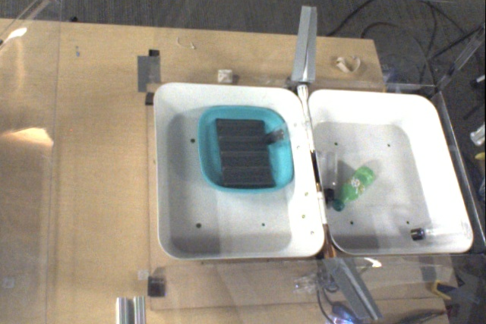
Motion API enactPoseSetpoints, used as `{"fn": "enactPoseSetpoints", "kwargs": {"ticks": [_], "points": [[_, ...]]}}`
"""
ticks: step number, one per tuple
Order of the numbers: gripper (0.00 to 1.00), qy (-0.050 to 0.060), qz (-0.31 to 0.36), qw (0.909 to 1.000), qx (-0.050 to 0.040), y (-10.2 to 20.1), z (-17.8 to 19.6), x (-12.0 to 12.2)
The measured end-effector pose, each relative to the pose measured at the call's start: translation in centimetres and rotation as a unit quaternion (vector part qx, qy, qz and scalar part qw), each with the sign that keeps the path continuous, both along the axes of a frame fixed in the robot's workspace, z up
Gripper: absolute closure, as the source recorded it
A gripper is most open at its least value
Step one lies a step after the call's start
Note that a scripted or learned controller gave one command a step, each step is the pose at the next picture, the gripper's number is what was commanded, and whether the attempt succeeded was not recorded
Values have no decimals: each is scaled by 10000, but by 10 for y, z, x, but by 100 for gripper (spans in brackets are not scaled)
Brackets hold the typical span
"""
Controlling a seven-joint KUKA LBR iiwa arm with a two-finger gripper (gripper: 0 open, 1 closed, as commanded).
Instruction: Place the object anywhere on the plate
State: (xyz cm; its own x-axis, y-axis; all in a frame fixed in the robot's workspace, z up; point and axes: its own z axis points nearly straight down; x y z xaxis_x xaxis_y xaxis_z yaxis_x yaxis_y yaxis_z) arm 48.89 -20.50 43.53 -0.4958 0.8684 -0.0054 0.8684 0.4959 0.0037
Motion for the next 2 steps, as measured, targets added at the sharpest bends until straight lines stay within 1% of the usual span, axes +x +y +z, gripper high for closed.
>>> {"fn": "enactPoseSetpoints", "kwargs": {"ticks": [1,2], "points": [[0,-6,-288,9996,0,0,0,0],[0,-4,1911,9816,-14,0,1,0]]}}
